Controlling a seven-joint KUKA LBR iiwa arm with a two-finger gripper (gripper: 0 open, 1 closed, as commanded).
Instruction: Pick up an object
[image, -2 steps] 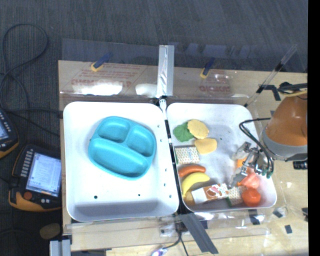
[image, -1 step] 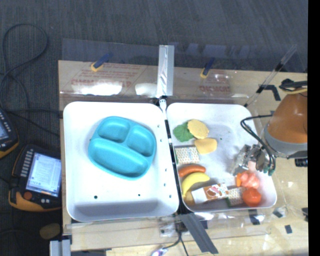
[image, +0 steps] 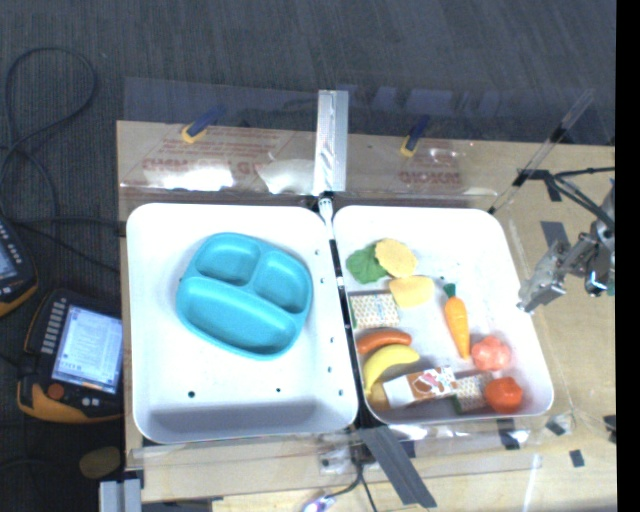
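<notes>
Two shallow white plastic bins sit side by side on the wooden bench, smooth and glossy with rounded corners. The left bin (image: 150, 400) holds a turquoise divided plate (image: 245, 292), a rounded-off moulded shape with three compartments, lying tilted toward the upper middle of that bin. The right bin (image: 500, 250) carries a crowd of toy foods in its left and lower parts: a ruffled green leaf (image: 365, 264) touching a bumpy yellow disc (image: 396, 257), a pale yellow lump (image: 412, 291) just below them, a small checkered box (image: 373, 309), an orange sausage shape (image: 382, 338) resting against a curved yellow banana (image: 386, 364), a slim tapering carrot (image: 456, 322) with a green tip, a pinkish round fruit (image: 491, 352), a shiny red tomato (image: 504, 393), and a flat printed carton (image: 432, 386) along the lower rim. At the right edge of the frame, outside the right bin, the gripper (image: 540, 285) hangs over the bench, a grey metal thing; nothing lies between its fingers, and I cannot tell whether they are spread or closed.
</notes>
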